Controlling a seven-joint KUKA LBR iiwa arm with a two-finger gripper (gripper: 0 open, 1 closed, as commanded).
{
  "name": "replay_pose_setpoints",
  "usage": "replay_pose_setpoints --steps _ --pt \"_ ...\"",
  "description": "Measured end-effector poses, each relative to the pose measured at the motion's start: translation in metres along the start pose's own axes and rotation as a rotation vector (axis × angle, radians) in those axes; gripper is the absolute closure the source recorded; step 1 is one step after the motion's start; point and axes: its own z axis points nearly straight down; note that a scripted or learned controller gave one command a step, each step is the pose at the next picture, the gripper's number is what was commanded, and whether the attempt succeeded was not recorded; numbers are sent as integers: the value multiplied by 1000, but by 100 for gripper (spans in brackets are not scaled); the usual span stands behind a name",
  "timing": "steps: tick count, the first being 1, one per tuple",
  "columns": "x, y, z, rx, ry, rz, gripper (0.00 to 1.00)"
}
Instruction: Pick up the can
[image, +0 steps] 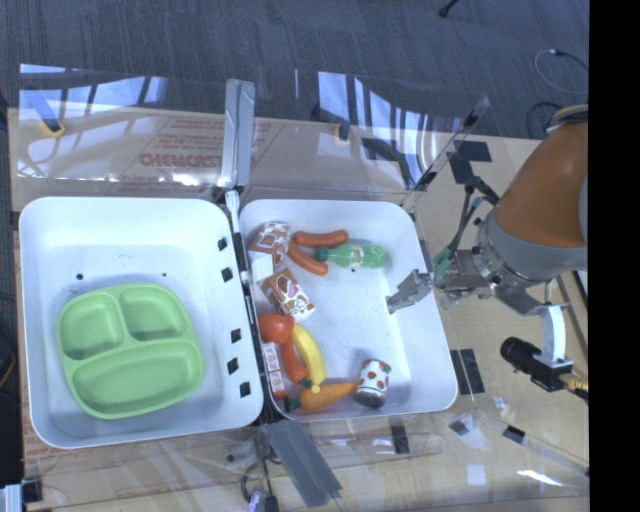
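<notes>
Can (373, 382) lies near the front rim of the right bin (425, 225), toward the camera from the pincer (408, 292) and slightly to its left in the view, well apart from it, with bare white floor between the two. It is a small cylinder with a white, red-spotted label and a dark end, tipped on its side or leaning; which, I cannot tell. The pincer hangs by the right wall of that bin, about halfway along it, and nothing sits between its fingers; whether they are spread or pressed together I cannot tell from this slant. Left of the pincer, along the bin's far side and its left wall, lie two sausages (318, 240), a green bottle-shaped toy (358, 256), two patterned cartons (288, 293), a tomato (276, 328), a banana (307, 355) and a carrot (326, 396), the carrot just beside the can. Further left again, the other bin holds a green divided plate (130, 347). As for progress, I judge the task barely begun: the can rests untouched on the bin floor. The approach, the descent over the can, the closing and the lift all remain to be done.
</notes>
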Motion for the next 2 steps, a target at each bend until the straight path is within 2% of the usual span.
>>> replay_pose_setpoints --steps 1,2 --pt "-19 -11 157 0 2 -97 0" --pt "-8 3 117 -4 -1 -451 0"
